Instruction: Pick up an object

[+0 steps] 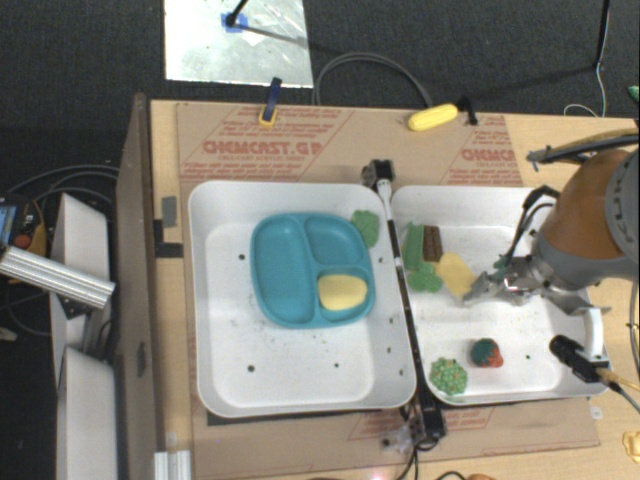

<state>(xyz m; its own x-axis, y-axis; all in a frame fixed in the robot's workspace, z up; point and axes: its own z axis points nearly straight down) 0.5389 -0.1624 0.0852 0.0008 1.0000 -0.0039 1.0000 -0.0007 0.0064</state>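
While a bumpy green ball (449,375) sits at the right white bin's (520,203) near edge, the metal gripper (484,286) reaches a soft yellow block (455,273) farther back; I cannot tell how wide it is.

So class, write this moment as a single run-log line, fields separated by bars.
gripper low in right bin | beside yellow block | grasp not confirmed | yellow piece on blue plate, left bin
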